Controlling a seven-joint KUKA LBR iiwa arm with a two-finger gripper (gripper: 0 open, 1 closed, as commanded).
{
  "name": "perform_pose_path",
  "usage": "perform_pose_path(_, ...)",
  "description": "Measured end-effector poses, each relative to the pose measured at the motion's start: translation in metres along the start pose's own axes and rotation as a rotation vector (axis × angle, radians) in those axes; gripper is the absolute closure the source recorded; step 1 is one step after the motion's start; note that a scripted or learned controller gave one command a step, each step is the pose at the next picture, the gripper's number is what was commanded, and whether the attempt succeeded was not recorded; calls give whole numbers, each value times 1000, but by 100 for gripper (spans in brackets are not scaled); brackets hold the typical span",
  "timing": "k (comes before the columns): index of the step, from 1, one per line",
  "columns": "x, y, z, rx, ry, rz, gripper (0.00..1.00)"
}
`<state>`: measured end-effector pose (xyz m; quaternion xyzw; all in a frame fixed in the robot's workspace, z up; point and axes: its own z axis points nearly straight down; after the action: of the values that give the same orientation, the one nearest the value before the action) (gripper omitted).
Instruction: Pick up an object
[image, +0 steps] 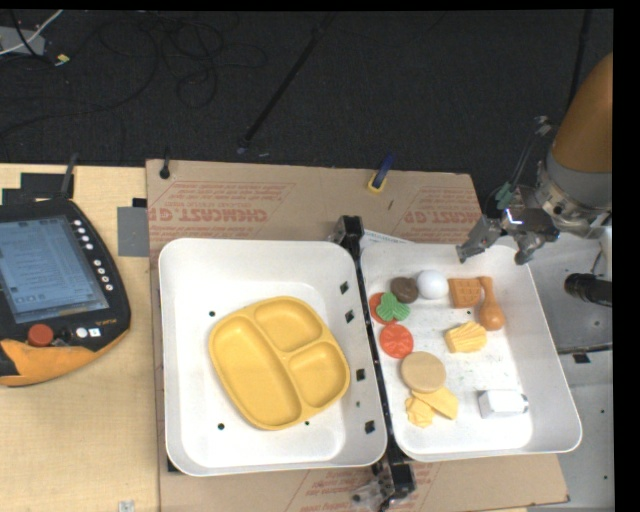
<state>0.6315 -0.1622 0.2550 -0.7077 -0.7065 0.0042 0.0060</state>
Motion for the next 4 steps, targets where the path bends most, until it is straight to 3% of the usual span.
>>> perform_pose_path(1, 0, 2, -8, -14, -3, -2, 0)
perform_pose_path(2, 5, 0, 56, -7, -1, -4, 0)
perform_pose_path(4, 13, 9, 143, -10, -1, -6, 0)
